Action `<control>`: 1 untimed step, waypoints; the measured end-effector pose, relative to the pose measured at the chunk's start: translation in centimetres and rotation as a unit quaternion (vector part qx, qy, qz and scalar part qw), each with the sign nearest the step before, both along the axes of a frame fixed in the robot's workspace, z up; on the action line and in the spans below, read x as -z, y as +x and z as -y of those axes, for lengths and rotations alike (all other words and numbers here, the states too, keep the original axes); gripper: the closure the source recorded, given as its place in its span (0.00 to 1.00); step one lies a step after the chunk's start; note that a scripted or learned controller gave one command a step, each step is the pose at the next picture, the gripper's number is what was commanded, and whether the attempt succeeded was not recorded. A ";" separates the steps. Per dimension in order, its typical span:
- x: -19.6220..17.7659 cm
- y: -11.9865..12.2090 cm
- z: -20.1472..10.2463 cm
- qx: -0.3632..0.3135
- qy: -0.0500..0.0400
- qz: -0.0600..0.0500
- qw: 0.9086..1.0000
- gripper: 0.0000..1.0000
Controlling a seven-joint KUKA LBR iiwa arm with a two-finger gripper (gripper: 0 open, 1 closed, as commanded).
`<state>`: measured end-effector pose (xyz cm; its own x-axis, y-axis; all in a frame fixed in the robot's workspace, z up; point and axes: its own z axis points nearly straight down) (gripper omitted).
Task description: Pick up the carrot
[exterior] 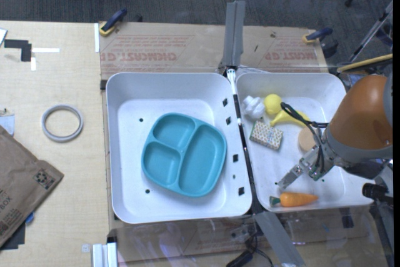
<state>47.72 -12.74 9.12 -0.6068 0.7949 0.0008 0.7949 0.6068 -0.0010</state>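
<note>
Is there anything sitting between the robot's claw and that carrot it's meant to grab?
Nothing visible. The carrot lies by the near wall of the right bin, and the gripper hangs just above and beyond it with bare bin floor between them. The yellow toy and speckled block sit farther back.

arm: reaches in from the right, orange band above the wrist bulking large in view | wrist: angled down and leftward | end effector (pixel 286 182): low, pointing lower-left, finger state unclear

tray (pixel 164 162): glossy teal plastic | bins (pixel 119 153): matt white, prob. plastic | carrot (pixel 299 199): smooth
</note>
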 end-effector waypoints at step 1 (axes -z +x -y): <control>-4.8 0.1 1.0 -0.098 -0.001 0.001 0.995 0.00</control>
